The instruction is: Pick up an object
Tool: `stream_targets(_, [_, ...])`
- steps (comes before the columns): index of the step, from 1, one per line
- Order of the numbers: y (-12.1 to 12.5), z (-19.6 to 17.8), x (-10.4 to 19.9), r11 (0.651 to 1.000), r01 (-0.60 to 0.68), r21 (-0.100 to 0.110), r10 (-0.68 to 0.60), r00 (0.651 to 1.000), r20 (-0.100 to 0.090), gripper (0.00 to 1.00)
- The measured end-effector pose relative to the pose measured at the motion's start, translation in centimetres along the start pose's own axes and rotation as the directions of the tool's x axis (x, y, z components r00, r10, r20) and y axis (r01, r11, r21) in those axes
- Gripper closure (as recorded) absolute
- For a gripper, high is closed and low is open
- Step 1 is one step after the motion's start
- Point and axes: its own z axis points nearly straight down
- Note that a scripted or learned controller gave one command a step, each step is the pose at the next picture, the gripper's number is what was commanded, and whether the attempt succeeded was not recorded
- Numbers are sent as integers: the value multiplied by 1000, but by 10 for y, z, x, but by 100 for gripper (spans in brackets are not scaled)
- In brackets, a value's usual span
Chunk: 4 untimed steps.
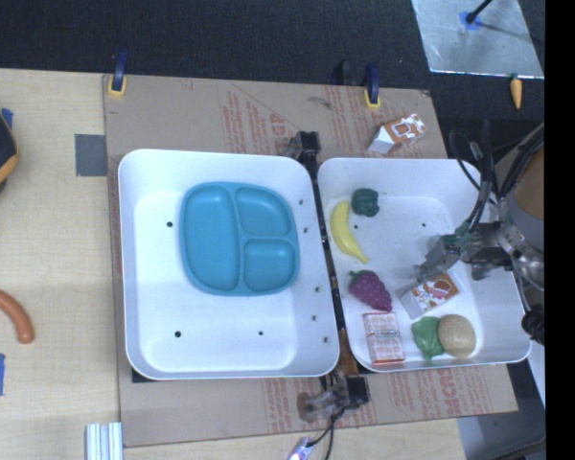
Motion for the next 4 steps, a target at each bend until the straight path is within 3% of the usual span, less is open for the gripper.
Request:
stream_targets(1, [50,89,-38,1000,0,1,0,1000,1,0])
stream_targets(2, [93,134,-54,1000,3,0,-3,1000,1,0])
stream_targets(3, [138,133,20,1000,4,-1,-4,1000,0,0])
stream_targets(4, [176,132,-22,1000,-2,-2,2,1000,0,0])
